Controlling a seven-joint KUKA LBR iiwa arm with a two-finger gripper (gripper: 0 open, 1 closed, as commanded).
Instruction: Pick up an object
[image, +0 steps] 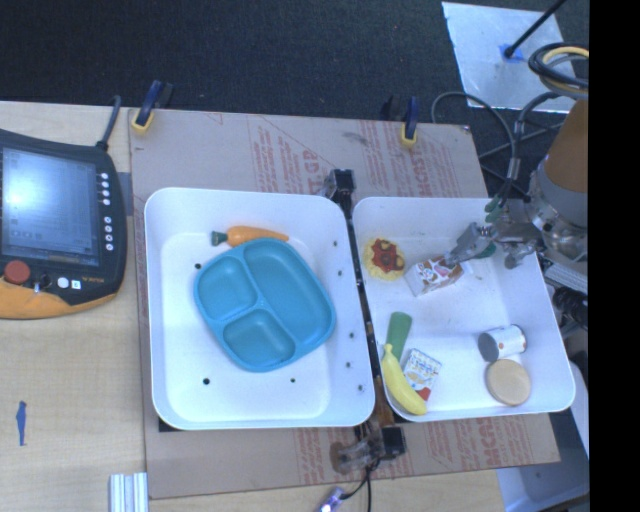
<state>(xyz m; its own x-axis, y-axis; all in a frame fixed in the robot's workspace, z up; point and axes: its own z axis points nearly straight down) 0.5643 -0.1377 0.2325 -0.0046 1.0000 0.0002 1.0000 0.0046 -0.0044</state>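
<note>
Open floor mid right bin (535, 290), carton (438, 273) beside gripper (470, 245), banana (402, 383) crowding front-left

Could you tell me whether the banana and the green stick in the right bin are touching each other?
Cannot tell. In the camera view the banana meets the lower end of the green stick with no visible gap, but real contact is unclear.

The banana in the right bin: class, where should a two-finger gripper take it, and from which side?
Grip the banana across its narrow middle, coming straight down from above. It lies flat, curved along the right bin's left wall, with a small carton close on its other side, so side approaches are crowded.
</note>
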